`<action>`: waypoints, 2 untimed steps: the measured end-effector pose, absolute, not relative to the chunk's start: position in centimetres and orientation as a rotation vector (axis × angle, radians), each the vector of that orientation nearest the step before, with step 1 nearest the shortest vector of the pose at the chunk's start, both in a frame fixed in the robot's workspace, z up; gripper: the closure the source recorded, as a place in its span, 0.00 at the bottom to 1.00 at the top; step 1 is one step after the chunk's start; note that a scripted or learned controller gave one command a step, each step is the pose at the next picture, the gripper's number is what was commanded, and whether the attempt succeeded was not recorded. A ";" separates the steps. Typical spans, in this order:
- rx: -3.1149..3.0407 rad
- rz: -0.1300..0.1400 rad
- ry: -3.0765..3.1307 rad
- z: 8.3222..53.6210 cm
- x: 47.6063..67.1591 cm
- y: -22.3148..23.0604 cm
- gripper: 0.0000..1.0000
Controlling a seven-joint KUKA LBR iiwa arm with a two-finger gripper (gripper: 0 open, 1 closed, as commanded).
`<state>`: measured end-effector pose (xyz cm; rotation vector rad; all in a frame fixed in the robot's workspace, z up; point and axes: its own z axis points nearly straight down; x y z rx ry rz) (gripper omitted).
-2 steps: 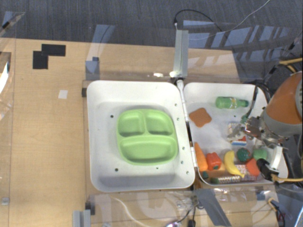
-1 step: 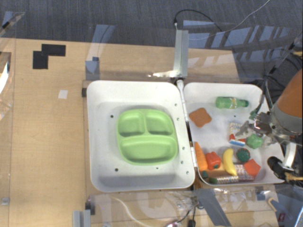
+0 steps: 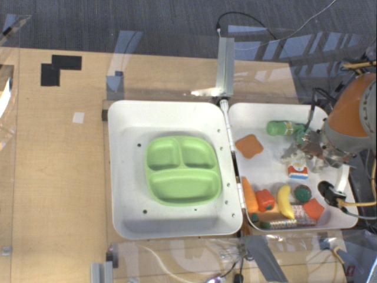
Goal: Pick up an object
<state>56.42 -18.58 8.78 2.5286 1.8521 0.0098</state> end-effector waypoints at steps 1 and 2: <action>2.523 0.014 1.860 9.7 56.7 -18.4 1.00; 2.397 0.001 2.030 22.5 59.6 -9.2 1.00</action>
